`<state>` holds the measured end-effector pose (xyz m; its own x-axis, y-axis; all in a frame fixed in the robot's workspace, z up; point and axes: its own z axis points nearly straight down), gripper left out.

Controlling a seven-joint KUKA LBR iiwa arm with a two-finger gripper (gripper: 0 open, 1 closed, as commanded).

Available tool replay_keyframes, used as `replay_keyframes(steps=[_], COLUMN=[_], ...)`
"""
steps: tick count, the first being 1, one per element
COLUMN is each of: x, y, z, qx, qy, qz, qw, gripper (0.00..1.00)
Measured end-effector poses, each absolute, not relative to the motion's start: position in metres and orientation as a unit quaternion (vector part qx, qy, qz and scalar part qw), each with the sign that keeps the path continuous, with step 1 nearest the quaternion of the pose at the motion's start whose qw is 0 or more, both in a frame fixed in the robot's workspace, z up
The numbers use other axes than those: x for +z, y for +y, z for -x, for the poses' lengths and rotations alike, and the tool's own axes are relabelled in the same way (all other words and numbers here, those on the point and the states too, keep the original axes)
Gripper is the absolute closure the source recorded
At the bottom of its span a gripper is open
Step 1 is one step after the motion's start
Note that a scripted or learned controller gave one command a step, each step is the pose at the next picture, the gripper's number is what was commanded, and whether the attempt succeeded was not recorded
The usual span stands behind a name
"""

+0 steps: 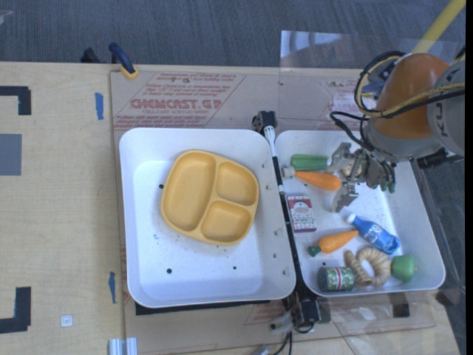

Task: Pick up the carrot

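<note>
Near edge of right bin (429,220): a carrot (334,241) lay untouched. Toward its far edge, a second carrot (318,180) lay just beside the gripper (353,177). Jaws' opening: cannot tell. Approach step, judged; next, descend squarely over it.

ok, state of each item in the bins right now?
Upper orange carrot: lying flat, beside the pincer, not lifted.
Lower orange carrot: lying flat, untouched.
Green-labelled can: on its side.
Blue-and-white bottle: lying down.
Small red-and-white carton: lying flat.
Yellow three-compartment plate: right side up, in the left bin.
</note>
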<state>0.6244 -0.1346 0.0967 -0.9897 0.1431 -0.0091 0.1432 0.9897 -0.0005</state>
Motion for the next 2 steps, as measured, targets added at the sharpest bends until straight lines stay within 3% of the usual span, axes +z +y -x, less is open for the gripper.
replay_keyframes(steps=[1,2], x=[0.09,0.103], y=[-0.101,-0.1], z=[-0.607,-0.612], qx=[-0.0009,-0.0013], qy=[0.998,0.998], qz=[-0.056,-0.055], qw=[0.007,0.013], gripper=[0.0,1.0])
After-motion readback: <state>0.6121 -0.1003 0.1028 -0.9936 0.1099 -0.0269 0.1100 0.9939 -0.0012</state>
